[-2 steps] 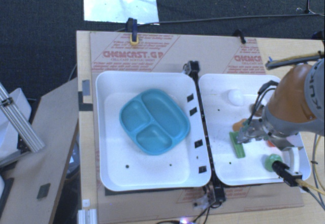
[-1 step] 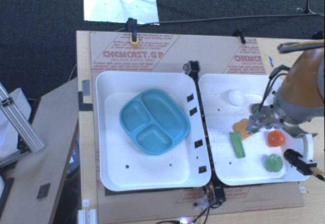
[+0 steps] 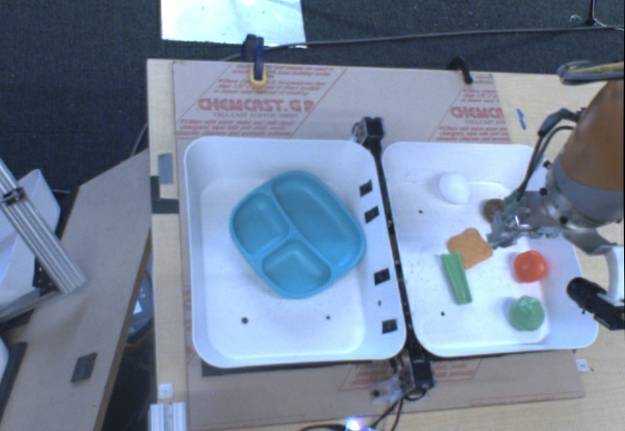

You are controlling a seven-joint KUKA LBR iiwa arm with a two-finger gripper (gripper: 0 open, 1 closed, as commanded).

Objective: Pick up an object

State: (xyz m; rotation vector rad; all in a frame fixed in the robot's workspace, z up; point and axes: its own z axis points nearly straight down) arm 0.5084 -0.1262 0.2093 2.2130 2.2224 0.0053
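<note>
In the right bin [image 3: 420, 317] | gripper [image 3: 502, 216] hovered just above the orange piece [image 3: 470, 247], jaw spread impossible to tell | best approach seemed a straight descent, centred, avoiding the green stick [image 3: 456, 279] beside it.

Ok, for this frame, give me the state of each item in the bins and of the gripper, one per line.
blue plate: upright, lying flat in the left bin.
white egg: loose in the right bin.
orange piece: loose, beside the gripper.
green stick: lying flat.
tomato: loose.
green vegetable: loose.
gripper: low in the right bin, holding nothing visible.
</note>
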